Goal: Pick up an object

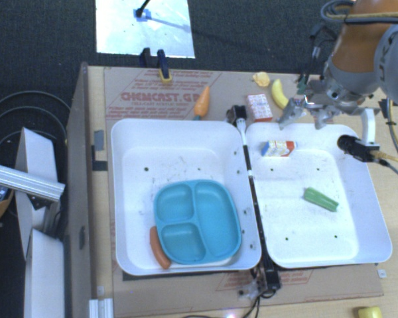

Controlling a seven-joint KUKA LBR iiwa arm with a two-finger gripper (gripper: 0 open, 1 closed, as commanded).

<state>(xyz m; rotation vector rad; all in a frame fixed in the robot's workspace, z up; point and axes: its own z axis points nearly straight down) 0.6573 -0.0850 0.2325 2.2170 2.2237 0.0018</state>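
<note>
Gripper above right bin's far edge, nothing held

Objects for picking lie in two shallow white plastic bins. In the right bin (358, 244) we note a small red, white and blue carton (278, 148) near the far wall and a green oblong block (320, 199) toward the middle. The left bin (129, 177) holds a blue three-compartment plastic tray (196, 220), with an orange sausage-shaped piece (159, 246) just beside its near left corner. The two-finger gripper (305, 113) hangs over the right bin's far rim, fingers spread apart, nothing between them. Behind the bins, on the cardboard (159, 95), we record a yellow banana (278, 93), an orange carrot (201, 102) and a pink-and-white box (259, 106).
</note>
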